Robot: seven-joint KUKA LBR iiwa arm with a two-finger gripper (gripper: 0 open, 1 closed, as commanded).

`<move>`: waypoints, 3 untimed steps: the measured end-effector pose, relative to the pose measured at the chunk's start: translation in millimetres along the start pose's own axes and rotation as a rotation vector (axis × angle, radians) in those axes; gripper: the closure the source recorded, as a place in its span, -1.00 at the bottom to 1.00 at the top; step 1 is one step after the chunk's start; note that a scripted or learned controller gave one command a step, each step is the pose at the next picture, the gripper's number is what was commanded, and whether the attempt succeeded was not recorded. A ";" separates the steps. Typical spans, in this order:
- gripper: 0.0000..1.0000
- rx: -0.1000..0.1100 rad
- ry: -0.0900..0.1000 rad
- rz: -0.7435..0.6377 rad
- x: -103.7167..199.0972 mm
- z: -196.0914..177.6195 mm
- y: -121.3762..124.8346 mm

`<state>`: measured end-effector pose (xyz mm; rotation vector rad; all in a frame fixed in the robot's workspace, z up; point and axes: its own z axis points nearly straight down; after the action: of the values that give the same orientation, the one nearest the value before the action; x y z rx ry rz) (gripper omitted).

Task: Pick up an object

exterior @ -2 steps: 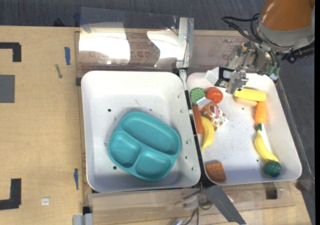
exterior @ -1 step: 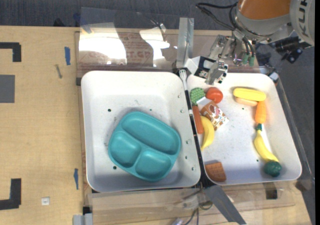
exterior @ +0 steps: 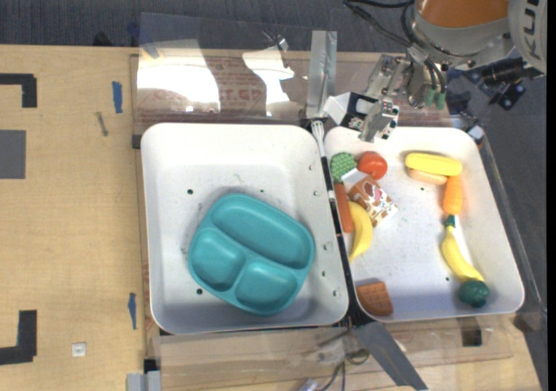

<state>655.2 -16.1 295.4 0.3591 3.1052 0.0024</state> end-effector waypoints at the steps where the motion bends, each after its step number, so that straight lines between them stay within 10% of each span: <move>1: 1.00 -0.001 -0.007 -0.002 -2.1 -9.8 1.1; 2: 1.00 -0.002 -0.015 -0.004 -4.4 -19.9 2.1; 3: 1.00 0.005 0.007 -0.215 -7.8 -25.5 -135.3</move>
<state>631.5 -149.6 320.5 0.0237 3.1329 -0.0068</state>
